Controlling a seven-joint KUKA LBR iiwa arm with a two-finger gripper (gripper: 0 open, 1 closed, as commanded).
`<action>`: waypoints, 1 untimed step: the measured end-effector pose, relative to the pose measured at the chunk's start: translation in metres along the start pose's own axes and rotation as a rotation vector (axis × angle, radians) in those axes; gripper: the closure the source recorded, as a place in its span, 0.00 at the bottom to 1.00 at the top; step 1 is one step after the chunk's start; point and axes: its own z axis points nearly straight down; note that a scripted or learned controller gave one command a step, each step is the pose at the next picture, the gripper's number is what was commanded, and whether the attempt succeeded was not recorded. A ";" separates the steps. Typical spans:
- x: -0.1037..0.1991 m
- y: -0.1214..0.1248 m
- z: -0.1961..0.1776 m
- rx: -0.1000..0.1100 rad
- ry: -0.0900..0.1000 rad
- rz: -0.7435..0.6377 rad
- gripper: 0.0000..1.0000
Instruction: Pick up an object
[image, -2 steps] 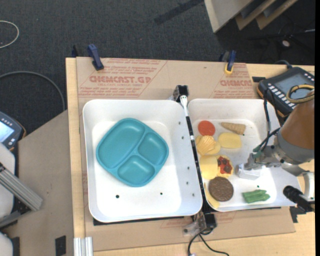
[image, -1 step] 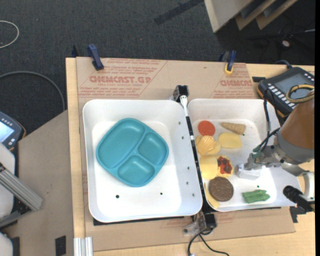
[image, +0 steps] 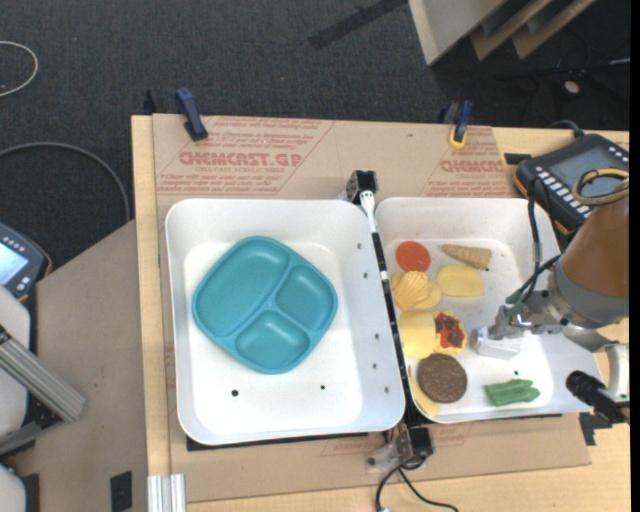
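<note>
Down in the right bin (image: 520, 225), food pieces cluster: red round piece (image: 413, 256), pale wedge (image: 461, 281), brown disc (image: 441, 378), green piece (image: 513, 392). My pincer (image: 503, 333) hovers among them, gripping nothing I can see; how wide it's open, I can't tell. Best bet: centre over one isolated piece, descend straight. My wrist hides the bin floor beneath.

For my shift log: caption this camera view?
Gripper low in right bin beside toy foods; teal plate in left bin.
</note>
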 end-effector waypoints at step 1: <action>0.002 0.004 0.002 -0.004 -0.002 0.001 1.00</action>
